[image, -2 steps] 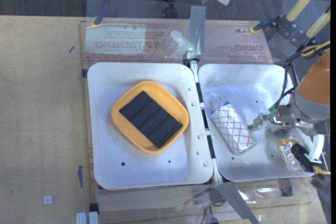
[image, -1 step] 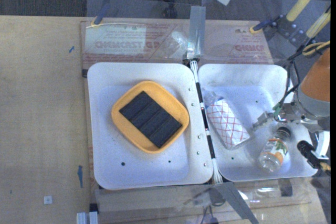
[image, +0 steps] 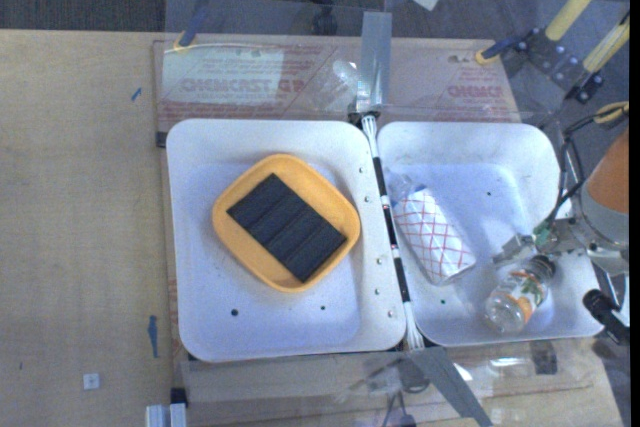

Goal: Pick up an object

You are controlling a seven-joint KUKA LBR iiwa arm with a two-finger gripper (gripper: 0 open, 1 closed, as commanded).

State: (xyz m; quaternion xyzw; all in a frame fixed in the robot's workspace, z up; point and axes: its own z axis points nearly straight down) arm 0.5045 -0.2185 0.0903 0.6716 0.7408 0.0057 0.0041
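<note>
Right now the tool (image: 527, 250) hangs just above the clear bottle (image: 513, 299); its opening cannot be told.

Arm (image: 610, 195) low at right, pincer (image: 525, 250) leftward

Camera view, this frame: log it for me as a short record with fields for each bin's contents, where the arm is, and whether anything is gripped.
left bin: yellow tray with a dark ridged insert, lying flat near the middle
right bin: white packet with red crisscross pattern near the divider; clear plastic bottle lying on its side near the front right corner
arm: enters from the right edge over the right bin
gripper: just above the bottle
grip: fingers too small and cluttered to read; nothing seen held
</note>
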